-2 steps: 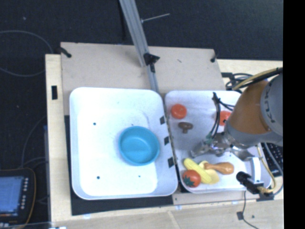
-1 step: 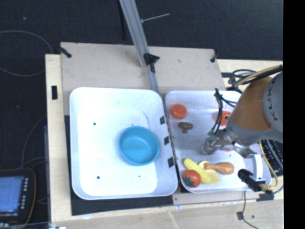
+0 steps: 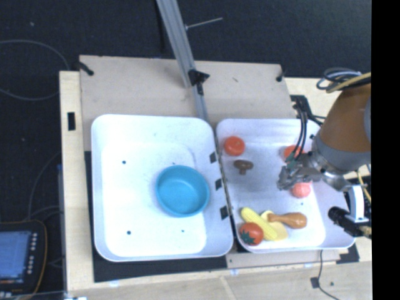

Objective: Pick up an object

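Note:
My gripper (image 3: 289, 181) hangs low over the right bin (image 3: 262, 133), near its right side. A pink-red round object (image 3: 302, 190) lies just right of the fingertips, touching or nearly so. Another red piece (image 3: 290, 151) peeks out behind the gripper's cables. An orange-red ball (image 3: 234, 145) and a small brown mushroom-like piece (image 3: 243, 165) lie toward the bin's left. Along the front of the bin lie a yellow corn or banana (image 3: 264, 224), a tomato (image 3: 251, 234) and a brown drumstick (image 3: 289, 219). I see nothing held between the fingers.
The left bin (image 3: 125, 136) holds a blue bowl (image 3: 182, 190) near its middle. A grey metal pole (image 3: 178, 36) slants from the top down to the gap between the bins. The arm's orange band (image 3: 347, 117) fills the right side.

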Robot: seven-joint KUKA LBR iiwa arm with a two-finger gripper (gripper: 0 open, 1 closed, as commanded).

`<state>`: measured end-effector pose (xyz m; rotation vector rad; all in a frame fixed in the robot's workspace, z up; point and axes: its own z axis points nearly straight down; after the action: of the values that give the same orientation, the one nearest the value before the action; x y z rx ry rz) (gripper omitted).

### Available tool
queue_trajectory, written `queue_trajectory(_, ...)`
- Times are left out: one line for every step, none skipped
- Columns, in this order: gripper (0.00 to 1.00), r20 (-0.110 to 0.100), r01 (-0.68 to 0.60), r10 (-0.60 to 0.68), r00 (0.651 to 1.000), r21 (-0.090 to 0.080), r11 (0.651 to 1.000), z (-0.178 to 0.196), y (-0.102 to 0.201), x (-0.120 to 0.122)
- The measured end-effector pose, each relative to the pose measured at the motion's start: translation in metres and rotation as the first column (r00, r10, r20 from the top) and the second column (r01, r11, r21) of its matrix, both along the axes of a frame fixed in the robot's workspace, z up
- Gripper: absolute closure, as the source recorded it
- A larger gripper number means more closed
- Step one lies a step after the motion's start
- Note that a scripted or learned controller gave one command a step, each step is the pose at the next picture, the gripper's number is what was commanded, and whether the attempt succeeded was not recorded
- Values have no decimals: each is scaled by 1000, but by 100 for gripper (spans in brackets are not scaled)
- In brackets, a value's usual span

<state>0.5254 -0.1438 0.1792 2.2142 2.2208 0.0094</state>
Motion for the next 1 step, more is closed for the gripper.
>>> queue_trajectory(100,2,-2,2,1000,0,1000,67,-2,0)
